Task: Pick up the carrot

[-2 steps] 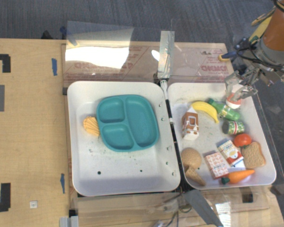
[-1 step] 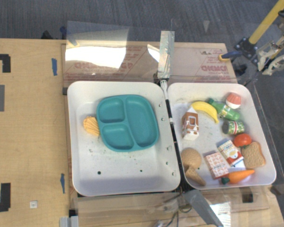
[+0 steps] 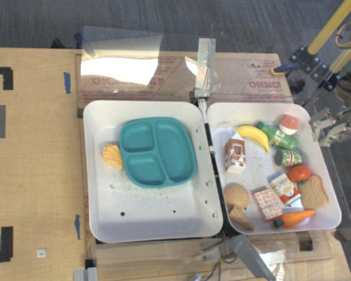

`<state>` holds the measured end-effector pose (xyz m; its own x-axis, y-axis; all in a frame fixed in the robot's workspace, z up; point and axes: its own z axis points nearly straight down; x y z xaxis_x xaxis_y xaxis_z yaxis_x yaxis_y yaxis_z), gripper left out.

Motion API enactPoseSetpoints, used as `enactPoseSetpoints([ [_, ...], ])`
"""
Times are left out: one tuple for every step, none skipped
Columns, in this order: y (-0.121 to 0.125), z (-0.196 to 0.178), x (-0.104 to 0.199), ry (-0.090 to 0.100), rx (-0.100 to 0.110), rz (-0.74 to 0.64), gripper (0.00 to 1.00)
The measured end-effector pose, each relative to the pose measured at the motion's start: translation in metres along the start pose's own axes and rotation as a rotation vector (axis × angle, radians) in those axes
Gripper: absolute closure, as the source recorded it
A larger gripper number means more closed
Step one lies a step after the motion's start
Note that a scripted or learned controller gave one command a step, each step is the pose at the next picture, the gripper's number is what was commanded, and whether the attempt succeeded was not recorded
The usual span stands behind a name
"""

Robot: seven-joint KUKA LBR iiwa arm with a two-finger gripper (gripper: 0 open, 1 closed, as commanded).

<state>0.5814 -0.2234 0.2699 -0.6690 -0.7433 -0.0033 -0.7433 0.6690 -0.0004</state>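
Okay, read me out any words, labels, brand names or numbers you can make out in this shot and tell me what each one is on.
None can be read for certain.
Red lettering on the clear sheet behind the bins: blurred.
Print on the two small cartons: too small.
Markings on the brown and white carton: too small.

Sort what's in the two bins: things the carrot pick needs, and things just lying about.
Needed:
carrot, near the right bin front edge

Lying about:
banana
tomato
bread slice
milk carton
teal plate
shell
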Motion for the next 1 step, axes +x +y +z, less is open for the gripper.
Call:
enactPoseSetpoints([
  [-0.0013,-0.0146,-0.0036,-0.009,0.011,0.001,1.00],
])
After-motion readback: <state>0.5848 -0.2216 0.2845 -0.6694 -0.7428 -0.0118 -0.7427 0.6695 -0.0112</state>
